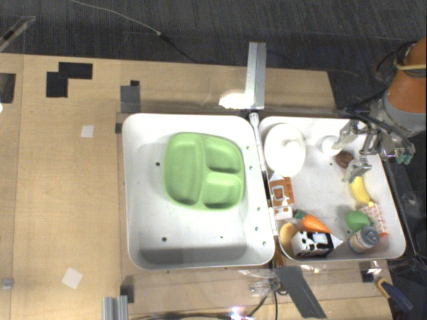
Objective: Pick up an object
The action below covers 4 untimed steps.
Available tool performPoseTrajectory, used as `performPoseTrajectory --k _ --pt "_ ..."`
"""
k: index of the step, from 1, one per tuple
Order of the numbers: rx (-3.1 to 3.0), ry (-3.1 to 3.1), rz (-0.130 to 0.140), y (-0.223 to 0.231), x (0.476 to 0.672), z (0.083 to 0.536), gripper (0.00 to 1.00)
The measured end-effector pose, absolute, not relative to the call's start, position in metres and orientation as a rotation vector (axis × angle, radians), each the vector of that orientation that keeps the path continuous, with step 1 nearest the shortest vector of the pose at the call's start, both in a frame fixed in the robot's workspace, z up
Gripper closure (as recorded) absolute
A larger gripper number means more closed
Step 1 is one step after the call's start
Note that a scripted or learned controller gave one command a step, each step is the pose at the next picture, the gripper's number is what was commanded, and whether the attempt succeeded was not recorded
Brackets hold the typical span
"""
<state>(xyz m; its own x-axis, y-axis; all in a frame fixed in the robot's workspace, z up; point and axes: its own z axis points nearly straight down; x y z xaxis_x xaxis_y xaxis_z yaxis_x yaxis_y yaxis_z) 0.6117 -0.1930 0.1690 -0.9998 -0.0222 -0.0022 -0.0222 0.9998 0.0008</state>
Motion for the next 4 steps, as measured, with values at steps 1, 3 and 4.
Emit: performPoseTrajectory --k 1,3,4 --pt "-0.075 3.125 -0.007 -0.205 0.594 0.099 0.0" --pt "0.13 3.102 -0.01 -0.203 0.561 0.106 1.0" --pt "0.129 3.103 -0.009 -0.202 0.56 0.105 0.0"
